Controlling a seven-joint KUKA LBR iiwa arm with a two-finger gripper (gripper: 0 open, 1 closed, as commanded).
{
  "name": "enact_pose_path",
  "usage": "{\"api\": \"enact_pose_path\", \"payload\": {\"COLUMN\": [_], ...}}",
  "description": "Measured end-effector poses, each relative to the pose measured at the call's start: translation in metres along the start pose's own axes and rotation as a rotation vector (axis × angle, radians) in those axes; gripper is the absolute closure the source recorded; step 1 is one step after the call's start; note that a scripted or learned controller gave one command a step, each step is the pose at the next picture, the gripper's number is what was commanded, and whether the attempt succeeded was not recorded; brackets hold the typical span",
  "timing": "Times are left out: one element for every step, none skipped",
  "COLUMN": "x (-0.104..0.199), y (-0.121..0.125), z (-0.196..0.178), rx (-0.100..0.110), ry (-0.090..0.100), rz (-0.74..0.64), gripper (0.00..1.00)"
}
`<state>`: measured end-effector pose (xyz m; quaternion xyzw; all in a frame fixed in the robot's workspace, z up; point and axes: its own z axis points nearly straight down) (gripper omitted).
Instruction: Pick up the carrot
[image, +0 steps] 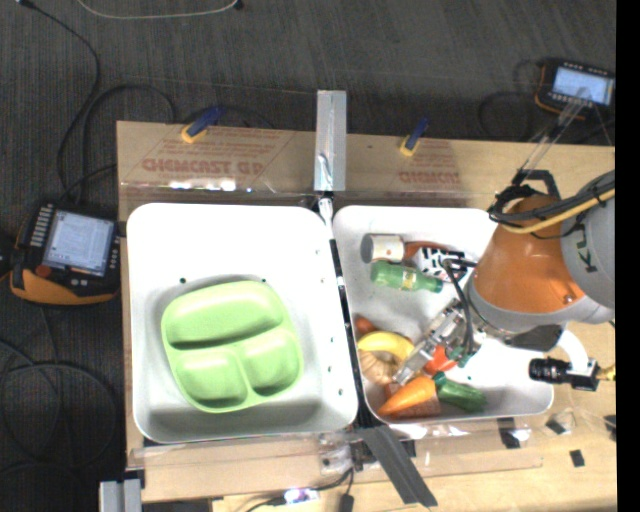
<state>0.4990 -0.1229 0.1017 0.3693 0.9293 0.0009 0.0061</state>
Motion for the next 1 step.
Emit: {"api": "enact_pose_path", "payload": {"x": [0.0026], "y": [0.0019], "z": [0.0081], "rx": [-0.019], "ry": [-0.021], "rz": [-0.283], "gripper": [0.0]}}
